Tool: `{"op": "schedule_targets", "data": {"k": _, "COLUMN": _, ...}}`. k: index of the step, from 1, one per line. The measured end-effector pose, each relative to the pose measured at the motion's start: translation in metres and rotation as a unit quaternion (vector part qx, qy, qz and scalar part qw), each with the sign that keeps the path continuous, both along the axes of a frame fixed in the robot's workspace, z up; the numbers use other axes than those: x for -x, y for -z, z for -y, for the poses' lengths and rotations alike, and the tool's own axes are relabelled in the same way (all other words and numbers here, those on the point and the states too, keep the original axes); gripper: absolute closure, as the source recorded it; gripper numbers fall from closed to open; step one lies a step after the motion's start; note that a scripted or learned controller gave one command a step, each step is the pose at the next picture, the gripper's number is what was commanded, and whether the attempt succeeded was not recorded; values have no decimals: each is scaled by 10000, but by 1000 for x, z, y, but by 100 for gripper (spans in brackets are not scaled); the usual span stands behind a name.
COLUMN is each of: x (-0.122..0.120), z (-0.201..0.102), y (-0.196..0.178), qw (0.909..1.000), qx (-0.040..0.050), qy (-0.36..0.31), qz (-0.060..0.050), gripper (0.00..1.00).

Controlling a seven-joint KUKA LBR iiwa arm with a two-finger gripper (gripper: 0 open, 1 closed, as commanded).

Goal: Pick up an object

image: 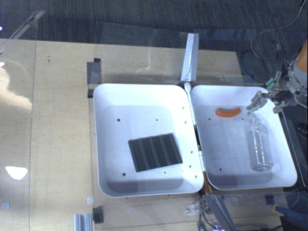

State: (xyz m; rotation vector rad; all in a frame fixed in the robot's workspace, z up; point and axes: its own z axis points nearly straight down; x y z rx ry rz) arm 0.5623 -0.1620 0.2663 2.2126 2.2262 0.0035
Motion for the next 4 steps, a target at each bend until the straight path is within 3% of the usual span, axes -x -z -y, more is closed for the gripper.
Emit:
{"op": "schedule_targets", "data": {"k": 1, "x": -11, "z": -4, "y": -3, "qw": 9991, "qx": 9, "qy": -430, "qz": 17, "gripper": 0}}
{"op": "schedule_targets", "data": {"k": 2, "x": -79, "z": -56, "y": 104, "qw": 9995, "qx": -3, "qy": -330, "qz": -4, "gripper": 0}}
{"op": "schedule_targets", "data": {"k": 3, "x": -88, "z": -14, "y": 177, "qw": 9999, "qx": 6, "qy": 95, "qz": 37, "gripper": 0}}
{"op": "schedule_targets", "data": {"k": 4, "x": -46, "z": -44, "y": 177, "qw": 9995, "qx": 0, "qy": -327, "qz": 31, "gripper": 0}}
